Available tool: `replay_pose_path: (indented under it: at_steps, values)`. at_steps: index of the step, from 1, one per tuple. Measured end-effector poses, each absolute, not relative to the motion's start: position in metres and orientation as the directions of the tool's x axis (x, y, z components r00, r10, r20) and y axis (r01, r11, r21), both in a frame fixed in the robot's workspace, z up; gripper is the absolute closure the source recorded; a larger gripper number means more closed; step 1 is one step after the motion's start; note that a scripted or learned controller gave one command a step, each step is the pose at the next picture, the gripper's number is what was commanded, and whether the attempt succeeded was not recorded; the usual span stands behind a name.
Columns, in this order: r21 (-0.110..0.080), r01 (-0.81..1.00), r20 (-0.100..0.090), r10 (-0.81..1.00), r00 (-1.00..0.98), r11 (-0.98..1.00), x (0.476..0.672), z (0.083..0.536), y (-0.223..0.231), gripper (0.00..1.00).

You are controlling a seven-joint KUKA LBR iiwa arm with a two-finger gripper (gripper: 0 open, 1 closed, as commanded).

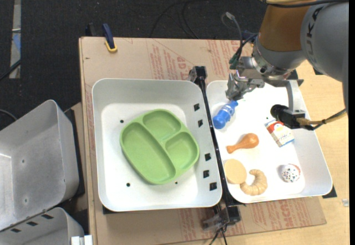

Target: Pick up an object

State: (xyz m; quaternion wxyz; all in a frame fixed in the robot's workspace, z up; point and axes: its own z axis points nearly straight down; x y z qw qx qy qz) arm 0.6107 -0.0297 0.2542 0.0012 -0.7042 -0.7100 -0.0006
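Camera view, looking down on a cardboard-topped bench (138,55) printed with faint red lettering too washed out to read. Nearest, along the lower edge of the right-hand shallow white bin (310,183), lie a round tan disc like a cracker (235,171), a curled beige croissant-shaped toy (255,182) and a small white ball with dark speckles (289,173). Above them rest an orange-and-tan drumstick-shaped toy (244,142) and a small white carton with a red top (280,132), its label too small to make out. At centre frame, a small blue plastic bottle with a pale cap end (224,115) lies tilted by the bin's left wall. The left-hand white bin (105,127) holds a light green three-compartment plastic tray (159,146). Farther up, right of centre, the grey two-finger gripper (238,90) hangs just above the bottle's upper end; whether its fingers are spread or closed cannot be told. Partial dark letters show on the grey arm (327,27) at upper right.
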Motion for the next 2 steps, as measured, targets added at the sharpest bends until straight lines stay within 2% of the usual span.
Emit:
replay_pose_path:
  at_steps: [1, 2]
  values:
    - [-0.003, 1.0, 0.001, 1.0, -0.007, 0.007, 0.589, 0.246, 0.018, 1.0]
    - [-0.002, 1.0, 0.001, 1.0, -0.008, 0.008, 0.578, 0.245, 0.061, 1.0]
